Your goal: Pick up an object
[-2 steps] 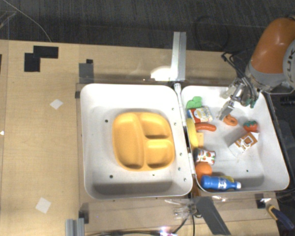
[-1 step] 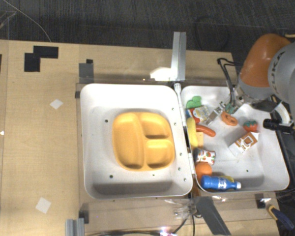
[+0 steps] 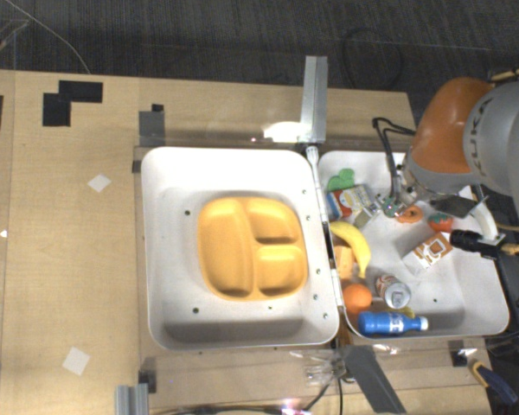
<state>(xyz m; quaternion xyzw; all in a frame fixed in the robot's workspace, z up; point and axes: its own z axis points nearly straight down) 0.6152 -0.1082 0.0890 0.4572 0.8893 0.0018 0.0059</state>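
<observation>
The right bin point(image 3: 467, 314) holds several small objects. A yellow banana point(image 3: 353, 242) lies by its left wall, with an orange point(image 3: 357, 298) below it. A blue bottle point(image 3: 391, 323) lies along the front, and a silver can point(image 3: 396, 294) stands just above it. A small brown and white carton point(image 3: 431, 251) sits mid-bin. A green item point(image 3: 342, 181) and a snack packet point(image 3: 355, 199) lie at the back left. My gripper point(image 3: 396, 202) hangs low over the bin's back, beside an orange-red item point(image 3: 409, 213) and right of the packet.
The left bin point(image 3: 164, 232) holds a yellow divided tray point(image 3: 249, 245). A metal post point(image 3: 315, 102) stands behind the divide between the two bins. The grey arm with its orange band point(image 3: 450, 137) covers the right bin's back right corner.
</observation>
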